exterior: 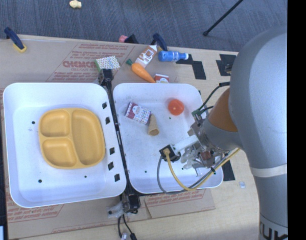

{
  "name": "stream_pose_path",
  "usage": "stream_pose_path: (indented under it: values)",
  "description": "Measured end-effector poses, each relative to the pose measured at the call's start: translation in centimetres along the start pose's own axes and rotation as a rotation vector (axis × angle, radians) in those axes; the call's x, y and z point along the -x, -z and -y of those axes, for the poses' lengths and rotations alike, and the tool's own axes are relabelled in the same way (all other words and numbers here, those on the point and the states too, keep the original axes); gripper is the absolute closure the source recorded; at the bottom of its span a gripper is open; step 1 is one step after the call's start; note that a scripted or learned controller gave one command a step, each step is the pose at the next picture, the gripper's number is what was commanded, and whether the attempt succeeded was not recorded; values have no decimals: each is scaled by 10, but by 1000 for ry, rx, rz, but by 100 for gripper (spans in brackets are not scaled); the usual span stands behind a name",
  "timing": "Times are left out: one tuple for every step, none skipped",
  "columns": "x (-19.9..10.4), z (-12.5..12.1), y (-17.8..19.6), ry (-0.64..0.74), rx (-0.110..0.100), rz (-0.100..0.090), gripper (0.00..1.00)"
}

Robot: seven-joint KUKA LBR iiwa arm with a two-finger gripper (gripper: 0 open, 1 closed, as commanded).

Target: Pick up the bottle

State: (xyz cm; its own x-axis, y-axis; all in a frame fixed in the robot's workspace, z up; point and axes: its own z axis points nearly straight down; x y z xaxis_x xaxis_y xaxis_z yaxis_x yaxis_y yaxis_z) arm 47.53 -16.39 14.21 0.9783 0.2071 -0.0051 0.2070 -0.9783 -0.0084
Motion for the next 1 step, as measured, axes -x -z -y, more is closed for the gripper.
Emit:
stream_pose_path:
  values:
    - [0,-3,69,14,3,-3,100]
